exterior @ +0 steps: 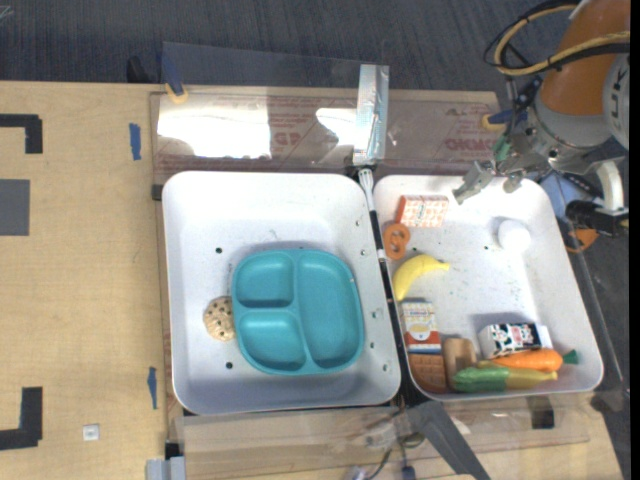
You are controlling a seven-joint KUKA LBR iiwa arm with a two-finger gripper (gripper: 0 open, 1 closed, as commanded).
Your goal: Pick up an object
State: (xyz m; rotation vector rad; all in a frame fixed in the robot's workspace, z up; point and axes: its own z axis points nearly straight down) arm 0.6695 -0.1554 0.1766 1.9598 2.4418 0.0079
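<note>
The gripper point(490, 176) hangs over the far edge of the right bin point(560, 268), holding nothing; whether it is spread or pressed together I cannot tell. This looks like the approach step, before any pick. Candidates lie nearer in that bin: a banana point(418, 272), a carrot point(532, 361), a small carton point(421, 211). Next it must choose one, move nearer and descend.

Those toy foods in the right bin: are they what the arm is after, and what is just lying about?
Likely for the job (any could be picked):
- banana
- carrot
- milk carton
- small box
- the gripper, above the right bin's far edge

Just lying about, probably:
- teal divided plate
- cookie beside it
- left bin
</note>
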